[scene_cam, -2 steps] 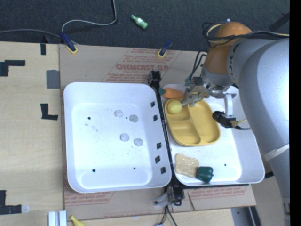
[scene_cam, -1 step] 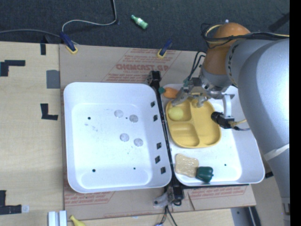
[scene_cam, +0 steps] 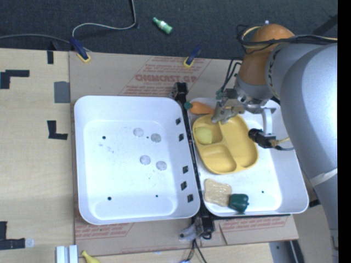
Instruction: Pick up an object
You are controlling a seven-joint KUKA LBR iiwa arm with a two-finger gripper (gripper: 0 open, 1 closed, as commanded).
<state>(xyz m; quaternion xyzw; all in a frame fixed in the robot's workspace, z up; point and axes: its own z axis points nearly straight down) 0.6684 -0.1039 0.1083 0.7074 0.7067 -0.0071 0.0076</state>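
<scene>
The right bin (scene_cam: 282,182) holds a yellow divided plate (scene_cam: 233,147) with a pale yellow-green round fruit (scene_cam: 203,135) in its back-left section. An orange carrot-like piece (scene_cam: 200,108) lies at the bin's back-left corner. A tan slice of toast (scene_cam: 218,192) and a dark green pepper (scene_cam: 238,203) rest near the front wall. My gripper (scene_cam: 222,114) hangs low over the plate's back rim, just right of the orange piece and behind the fruit. The wrist hides its tips.
The left bin (scene_cam: 126,199) shows a few grey spots on its floor. A black clamp (scene_cam: 181,91) joins the bins at the back. My grey arm (scene_cam: 312,103) covers the bench's right side. A small green item (scene_cam: 162,25) lies on the dark floor behind.
</scene>
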